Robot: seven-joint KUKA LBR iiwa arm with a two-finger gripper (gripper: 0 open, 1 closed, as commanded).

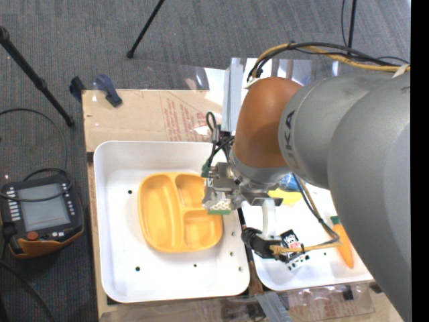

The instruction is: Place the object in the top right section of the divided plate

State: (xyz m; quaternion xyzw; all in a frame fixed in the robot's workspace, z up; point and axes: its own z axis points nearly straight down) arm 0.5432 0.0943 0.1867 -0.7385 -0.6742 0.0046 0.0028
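I see a small green-and-white object (218,207) at the tip of my end effector (218,203), just over the right edge of the yellow divided plate (161,220), beside its top right section (192,190). I judge it light and rigid, best pinched across its narrow sides. Whether the end effector is clenched on it I cannot tell; the wrist hides that. The plate lies in the left white bin (114,173); an orange carrot-like piece (344,250) lies in the right bin (322,277) on the counter.

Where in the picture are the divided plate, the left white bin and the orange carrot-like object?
divided plate (161,210): camera view, floor of its large left section.
left white bin (117,274): camera view, bare floor.
orange carrot-like object (345,253): camera view, its lower end.
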